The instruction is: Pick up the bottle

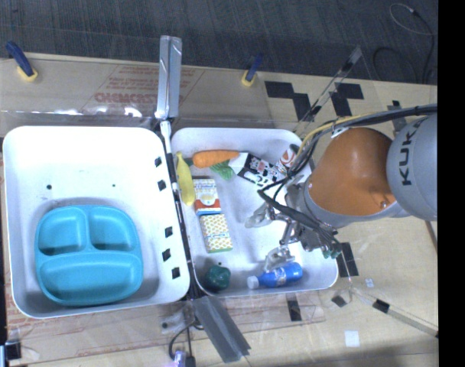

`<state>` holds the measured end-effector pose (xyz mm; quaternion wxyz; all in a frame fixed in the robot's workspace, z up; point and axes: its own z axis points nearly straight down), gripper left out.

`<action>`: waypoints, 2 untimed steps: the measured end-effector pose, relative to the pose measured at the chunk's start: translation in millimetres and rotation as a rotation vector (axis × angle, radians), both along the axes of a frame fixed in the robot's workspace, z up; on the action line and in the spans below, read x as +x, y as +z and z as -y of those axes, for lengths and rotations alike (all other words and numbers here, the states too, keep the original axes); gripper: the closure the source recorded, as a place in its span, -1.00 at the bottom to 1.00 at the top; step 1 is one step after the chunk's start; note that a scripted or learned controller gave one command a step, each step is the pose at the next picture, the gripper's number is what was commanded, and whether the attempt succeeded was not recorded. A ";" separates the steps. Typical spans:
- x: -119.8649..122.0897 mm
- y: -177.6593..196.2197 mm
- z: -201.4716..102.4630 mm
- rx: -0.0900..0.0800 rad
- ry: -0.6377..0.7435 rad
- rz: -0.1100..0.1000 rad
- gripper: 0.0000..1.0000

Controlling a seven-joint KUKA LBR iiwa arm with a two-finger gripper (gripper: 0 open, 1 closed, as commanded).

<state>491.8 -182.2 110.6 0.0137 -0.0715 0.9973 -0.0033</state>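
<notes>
The gripper (281,257) is seen low in the right bin (240,140), near its front wall, with the grey arm (355,176) reaching in from the right. Whether its fingers are parted or closed cannot be told, and nothing is seen held between them. The bottle (278,276), blue with a white cap, is found lying on its side just in front of the gripper, possibly touched by it. Its long axis is laid along the front wall, cap toward the dark green object (217,276). A grasp across that axis is judged necessary.
</notes>
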 end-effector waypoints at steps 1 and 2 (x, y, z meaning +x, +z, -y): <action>2.0 -9.6 16.7 0.006 0.163 0.006 -1.00; 5.5 -11.4 13.8 0.002 0.473 0.002 -1.00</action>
